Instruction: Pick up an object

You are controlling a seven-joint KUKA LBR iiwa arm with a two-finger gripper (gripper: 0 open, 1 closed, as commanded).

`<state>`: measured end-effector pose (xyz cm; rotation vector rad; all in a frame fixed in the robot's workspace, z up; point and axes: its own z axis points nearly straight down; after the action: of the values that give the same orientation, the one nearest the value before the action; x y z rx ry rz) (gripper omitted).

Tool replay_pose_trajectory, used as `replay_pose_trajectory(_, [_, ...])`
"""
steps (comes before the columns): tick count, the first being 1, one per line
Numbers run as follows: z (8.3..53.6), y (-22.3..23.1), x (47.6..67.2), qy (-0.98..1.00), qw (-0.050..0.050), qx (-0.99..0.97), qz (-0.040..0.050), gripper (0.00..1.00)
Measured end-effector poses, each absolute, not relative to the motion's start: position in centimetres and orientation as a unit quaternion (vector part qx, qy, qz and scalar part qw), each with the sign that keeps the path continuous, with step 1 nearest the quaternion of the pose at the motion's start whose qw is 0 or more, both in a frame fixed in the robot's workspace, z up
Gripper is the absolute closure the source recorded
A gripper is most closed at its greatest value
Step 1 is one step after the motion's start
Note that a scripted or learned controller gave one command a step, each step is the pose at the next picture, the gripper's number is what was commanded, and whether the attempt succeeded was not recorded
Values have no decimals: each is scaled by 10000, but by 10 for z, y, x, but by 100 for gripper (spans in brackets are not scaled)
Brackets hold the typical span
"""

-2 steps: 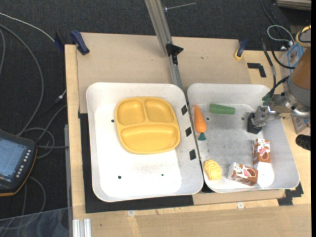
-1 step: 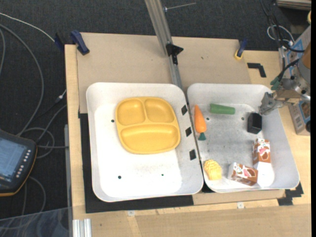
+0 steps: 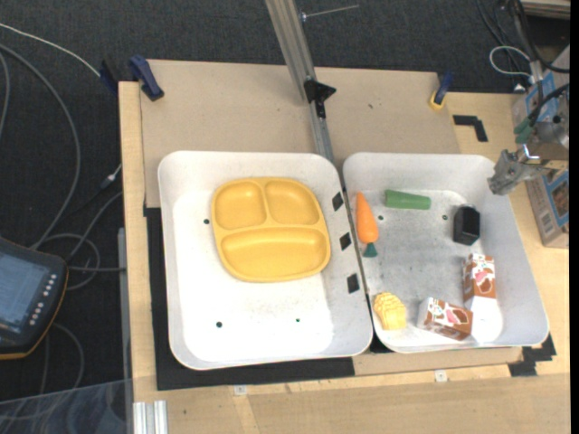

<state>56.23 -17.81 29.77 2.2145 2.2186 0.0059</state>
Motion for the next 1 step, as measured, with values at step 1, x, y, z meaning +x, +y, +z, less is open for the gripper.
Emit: replay_pose_trajectory(1, [298, -118, 567, 7097, -9, 7045, 10, 100])
